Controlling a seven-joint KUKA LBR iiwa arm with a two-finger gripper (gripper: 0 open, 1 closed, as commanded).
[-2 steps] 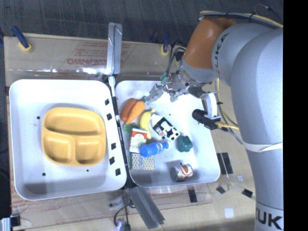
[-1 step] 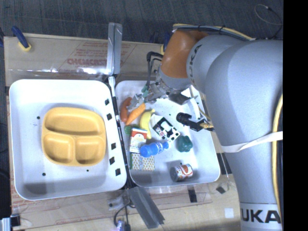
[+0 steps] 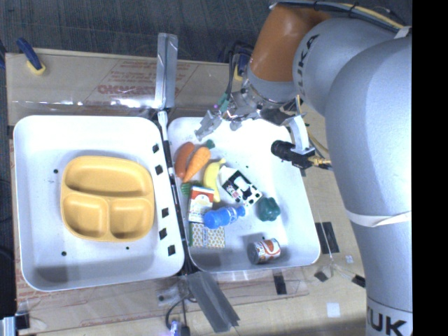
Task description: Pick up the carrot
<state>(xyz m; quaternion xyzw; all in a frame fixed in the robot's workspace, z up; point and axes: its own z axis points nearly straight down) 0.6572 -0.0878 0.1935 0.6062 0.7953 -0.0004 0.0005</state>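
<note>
Reaching in from the right side of the counter [image 3: 84,72], the grey arm [image 3: 350,68] with its orange band hangs its gripper [image 3: 208,126] over the far left corner of the right bin [image 3: 308,222], just above the carrot [image 3: 196,161]. Whether the gripper is spread or pressed together I cannot tell at this slant, and nothing is seen between its tips. The carrot lies tilted against the bin's left wall near the far end, touching a reddish-orange piece [image 3: 183,158] on its left. Just beside it toward the bin's middle lies a banana [image 3: 212,177], next to a black-and-white box [image 3: 238,185]. Nearer the front edge are a blue bottle [image 3: 222,216], a dark green item [image 3: 267,208] and a can [image 3: 264,250] on its side. The left bin [image 3: 35,208] carries a yellow divided tray [image 3: 107,197].
</note>
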